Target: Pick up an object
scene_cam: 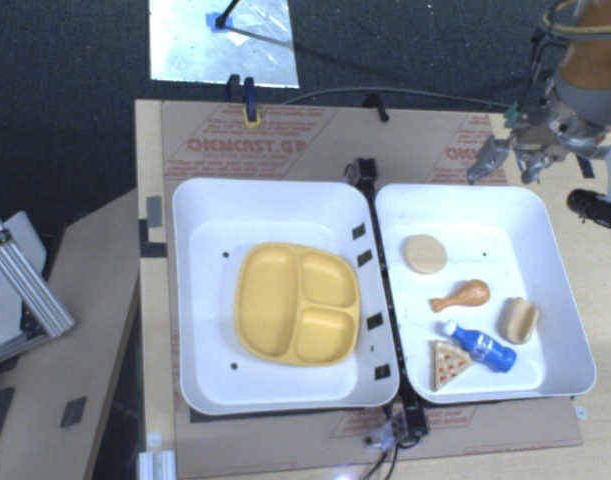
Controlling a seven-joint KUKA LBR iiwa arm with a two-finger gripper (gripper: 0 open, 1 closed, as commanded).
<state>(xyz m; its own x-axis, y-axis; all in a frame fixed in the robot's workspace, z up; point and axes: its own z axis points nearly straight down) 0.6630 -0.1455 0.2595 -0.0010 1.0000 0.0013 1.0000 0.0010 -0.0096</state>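
We watched the gripper hang above the far rim of the right bin, up by the bench's back edge, and its two fingers stood spread apart with nothing between them. The orange band of the arm sat just above it at the frame's top right.

Down in that right bin lay all the pickable things, well apart from the gripper. We saw a round cracker-like disc nearest the far side, a toy chicken drumstick just below it, and a toy bread roll toward the right wall. Close to the near edge, a blue bottle lay on its side, touching or nearly touching a pizza slice.

Over in the left bin, we noted a yellow divided plate resting flat in the middle, with three compartments.
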